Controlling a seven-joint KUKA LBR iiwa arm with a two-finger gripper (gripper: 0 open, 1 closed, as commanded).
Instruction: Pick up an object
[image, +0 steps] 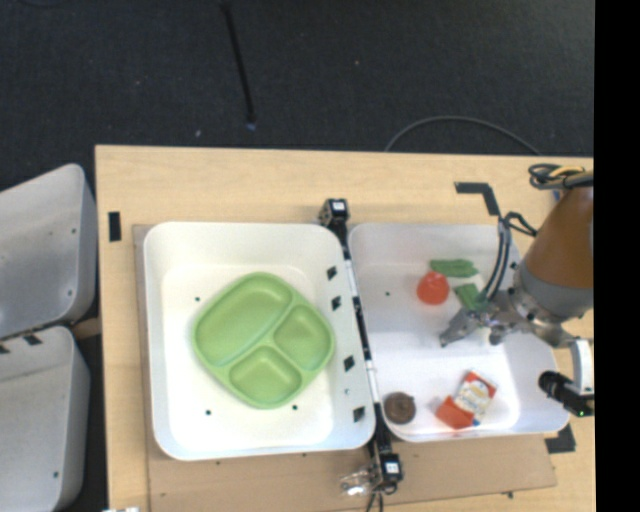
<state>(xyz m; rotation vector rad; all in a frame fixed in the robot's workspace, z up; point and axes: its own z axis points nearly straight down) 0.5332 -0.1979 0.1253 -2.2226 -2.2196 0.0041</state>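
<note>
Two bins on the bench (120, 190), and the pickable stuff sits in the right bin (390, 250). The gripper (470, 328) hangs spread, pinching nothing I think, just beside the red ball (433, 288), probably lining up.

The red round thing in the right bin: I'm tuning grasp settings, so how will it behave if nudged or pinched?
The red round thing looks ball-shaped, so it would probably roll if nudged. Its smooth curve may slip from the gripper. Lying on open bin floor, it could travel.
</note>
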